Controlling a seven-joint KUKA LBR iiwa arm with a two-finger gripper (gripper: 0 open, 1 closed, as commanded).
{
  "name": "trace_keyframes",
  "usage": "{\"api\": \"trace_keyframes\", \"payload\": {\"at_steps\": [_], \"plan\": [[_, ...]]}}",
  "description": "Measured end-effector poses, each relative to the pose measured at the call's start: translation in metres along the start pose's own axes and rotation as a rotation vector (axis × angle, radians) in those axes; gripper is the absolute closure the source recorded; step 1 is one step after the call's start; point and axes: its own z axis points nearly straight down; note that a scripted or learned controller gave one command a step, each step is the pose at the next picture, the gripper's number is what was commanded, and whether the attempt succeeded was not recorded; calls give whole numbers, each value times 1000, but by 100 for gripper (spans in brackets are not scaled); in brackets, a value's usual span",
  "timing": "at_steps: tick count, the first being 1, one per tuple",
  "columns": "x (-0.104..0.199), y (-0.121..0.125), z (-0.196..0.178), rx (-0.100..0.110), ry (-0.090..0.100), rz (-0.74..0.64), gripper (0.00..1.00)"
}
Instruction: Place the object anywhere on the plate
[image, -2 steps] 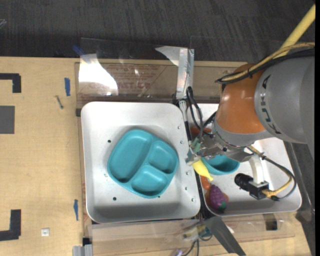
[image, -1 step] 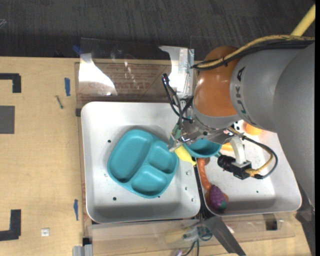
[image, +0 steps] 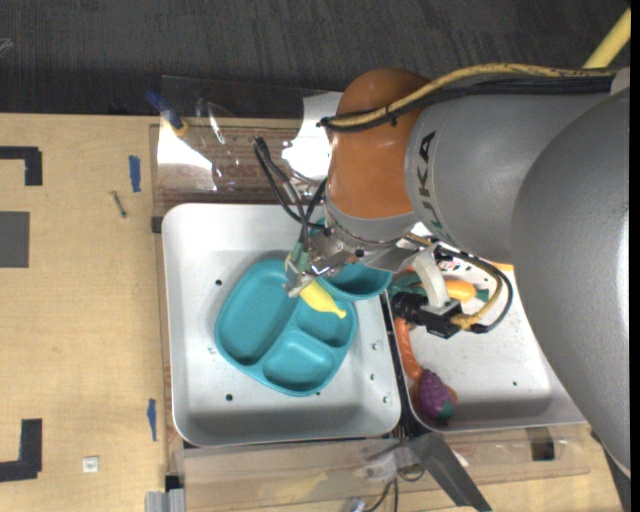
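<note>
A teal divided plate (image: 268, 325) lies in the left white bin (image: 195, 260). A small yellow banana-like object (image: 324, 298) hangs just over the plate's upper right rim. My gripper (image: 303, 276) sits directly above the yellow object's left end, under the orange-banded wrist (image: 372, 150). The object's end appears to lie between the fingers.
A teal bowl (image: 360, 281) sits partly under the wrist at the seam between the bins. The right bin (image: 500, 370) holds an orange carrot-like piece (image: 404, 345), a purple toy (image: 434, 395) and other small items. The big grey arm covers the right side.
</note>
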Motion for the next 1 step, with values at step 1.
{"api": "trace_keyframes", "payload": {"at_steps": [1], "plan": [[-1, 0, 0, 1, -1, 1, 0]]}}
